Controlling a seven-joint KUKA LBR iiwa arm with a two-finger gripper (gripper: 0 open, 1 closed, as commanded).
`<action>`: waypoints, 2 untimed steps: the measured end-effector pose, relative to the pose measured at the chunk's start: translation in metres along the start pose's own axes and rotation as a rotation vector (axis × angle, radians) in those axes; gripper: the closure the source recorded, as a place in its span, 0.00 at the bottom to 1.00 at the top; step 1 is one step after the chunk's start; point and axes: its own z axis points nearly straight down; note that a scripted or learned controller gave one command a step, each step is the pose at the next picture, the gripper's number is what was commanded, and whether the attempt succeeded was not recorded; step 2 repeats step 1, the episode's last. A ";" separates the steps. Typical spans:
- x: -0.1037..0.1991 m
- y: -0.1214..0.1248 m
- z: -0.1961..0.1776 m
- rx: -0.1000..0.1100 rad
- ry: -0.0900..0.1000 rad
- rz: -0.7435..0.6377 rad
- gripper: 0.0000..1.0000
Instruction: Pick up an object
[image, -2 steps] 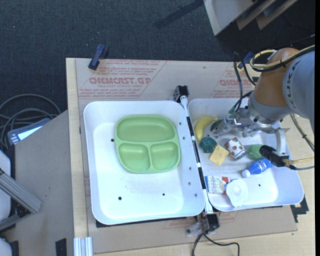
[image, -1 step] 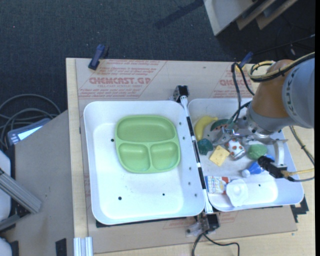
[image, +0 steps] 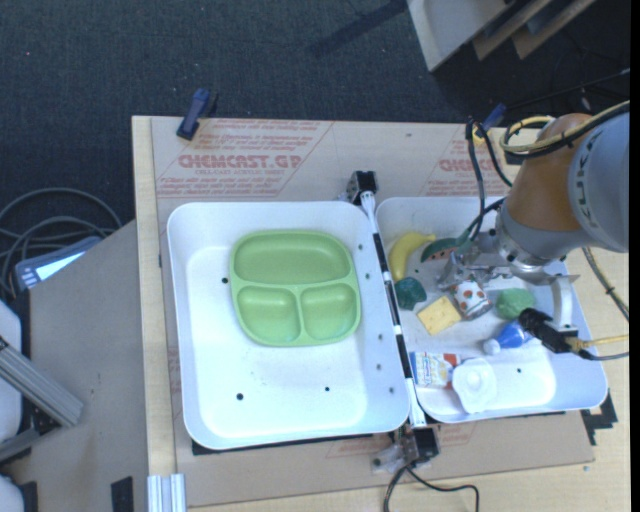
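Note:
My gripper (image: 466, 272) hangs low over the middle of the right bin (image: 585, 385), reaching in from the right. Directly below it lies a small red and white object (image: 471, 298); whether the gripper touches it I cannot tell. Around it lie a yellow banana (image: 404, 250), a teal piece (image: 409, 293), a yellow wedge (image: 438, 315), a green piece (image: 516, 301), a blue-capped item (image: 508, 338), a white container (image: 476, 385) and a small printed box (image: 429, 369).
The left bin (image: 200, 330) holds a green divided plate (image: 295, 286). A clamp (image: 362, 184) sits at the far end of the ridge between the bins. Cables (image: 487, 190) trail along the arm at the right.

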 end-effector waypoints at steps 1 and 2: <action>0.078 -0.020 -0.090 -0.001 0.001 -0.003 1.00; 0.078 -0.020 -0.090 -0.001 0.001 -0.003 1.00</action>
